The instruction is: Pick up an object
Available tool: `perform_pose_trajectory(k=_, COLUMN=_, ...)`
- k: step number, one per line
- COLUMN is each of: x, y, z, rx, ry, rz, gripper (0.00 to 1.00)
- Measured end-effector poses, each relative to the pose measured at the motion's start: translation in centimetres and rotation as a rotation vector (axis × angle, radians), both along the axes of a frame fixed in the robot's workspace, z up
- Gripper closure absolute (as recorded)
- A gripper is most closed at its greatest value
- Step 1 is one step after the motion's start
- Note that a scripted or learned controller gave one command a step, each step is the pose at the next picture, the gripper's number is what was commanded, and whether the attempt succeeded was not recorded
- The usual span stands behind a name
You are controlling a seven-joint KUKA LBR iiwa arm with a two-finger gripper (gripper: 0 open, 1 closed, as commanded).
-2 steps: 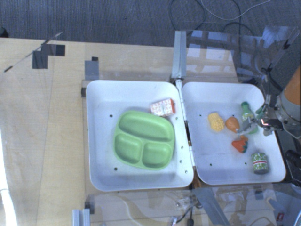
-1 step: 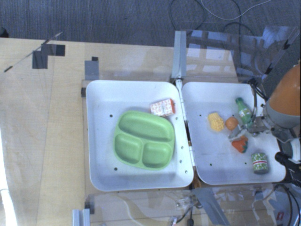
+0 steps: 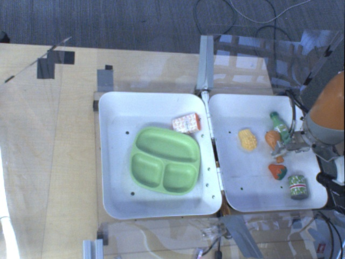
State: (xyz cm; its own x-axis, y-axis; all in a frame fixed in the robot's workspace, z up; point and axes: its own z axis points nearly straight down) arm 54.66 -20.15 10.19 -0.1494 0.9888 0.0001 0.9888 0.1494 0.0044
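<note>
Objects sit in right bin [image 3: 232,196]: yellow corn piece [image 3: 248,140], orange item [image 3: 272,139], green bottle [image 3: 278,124], strawberry [image 3: 277,171], small can [image 3: 297,186]. Gripper [image 3: 284,146] low between orange item and strawberry; can't tell its state. Left bin [image 3: 110,198] holds green divided tray [image 3: 164,159] and snack packet [image 3: 186,123].

Pale wood bench [image 3: 48,161], dark grey carpet [image 3: 118,9] behind, black cables [image 3: 237,7], tape bits [image 3: 54,63] top-left.
</note>
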Motion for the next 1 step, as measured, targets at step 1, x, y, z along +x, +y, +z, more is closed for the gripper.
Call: perform_pose_trajectory(k=1, x=-0.85, y=3.64, z=10.57, rx=-0.002, ry=0.002, rz=-0.106, gripper=1.00)
